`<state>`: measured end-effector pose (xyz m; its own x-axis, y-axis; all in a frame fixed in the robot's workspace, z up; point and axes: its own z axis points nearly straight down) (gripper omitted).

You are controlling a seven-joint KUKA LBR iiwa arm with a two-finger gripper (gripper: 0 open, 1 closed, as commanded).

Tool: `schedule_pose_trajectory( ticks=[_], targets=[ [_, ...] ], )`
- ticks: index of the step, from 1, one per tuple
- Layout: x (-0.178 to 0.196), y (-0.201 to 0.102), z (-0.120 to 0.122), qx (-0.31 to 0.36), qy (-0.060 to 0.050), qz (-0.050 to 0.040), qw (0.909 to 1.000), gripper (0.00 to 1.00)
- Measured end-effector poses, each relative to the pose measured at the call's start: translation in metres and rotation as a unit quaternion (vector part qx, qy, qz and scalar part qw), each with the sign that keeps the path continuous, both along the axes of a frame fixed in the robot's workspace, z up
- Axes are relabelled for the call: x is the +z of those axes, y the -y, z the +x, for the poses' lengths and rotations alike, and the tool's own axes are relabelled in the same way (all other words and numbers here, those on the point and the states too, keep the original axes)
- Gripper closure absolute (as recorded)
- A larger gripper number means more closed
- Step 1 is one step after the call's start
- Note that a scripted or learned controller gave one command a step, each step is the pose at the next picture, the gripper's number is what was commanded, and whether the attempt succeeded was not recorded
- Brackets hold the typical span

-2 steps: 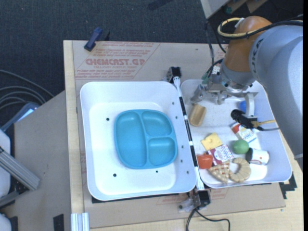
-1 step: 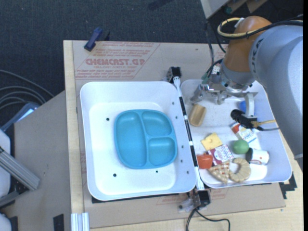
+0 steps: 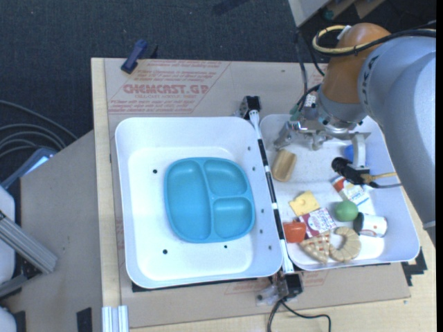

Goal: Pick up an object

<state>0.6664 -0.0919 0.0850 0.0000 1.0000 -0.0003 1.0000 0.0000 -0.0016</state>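
My gripper (image 3: 299, 138) hangs low over the far left corner of the right bin (image 3: 398, 206), open, with nothing between its fingers. A tan bread roll (image 3: 284, 164) lies just in front of it, near the bin's left wall. Further forward lie a yellow cheese wedge (image 3: 304, 203), a red block (image 3: 294, 232), a red-and-white packet (image 3: 321, 220), a green ball (image 3: 346, 209), a small white cup (image 3: 374, 225), a pale ring-shaped cookie (image 3: 347, 244) and a waffle piece (image 3: 317, 247).
The left bin (image 3: 138, 185) holds a blue divided plate (image 3: 208, 199). A small bottle with a red cap (image 3: 350, 189) lies right of the cheese. The grey arm (image 3: 408, 95) covers the right bin's far right side. A blue clip (image 3: 133, 56) lies on the bench's far edge.
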Motion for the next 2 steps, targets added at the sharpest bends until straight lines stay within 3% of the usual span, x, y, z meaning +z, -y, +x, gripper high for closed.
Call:
schedule_pose_trajectory(
  ticks=[2],
  targets=[
    [0.0001,-0.0007,0.0001,0.0,0.0,0.0001,1.0,0.0]
  ],
)
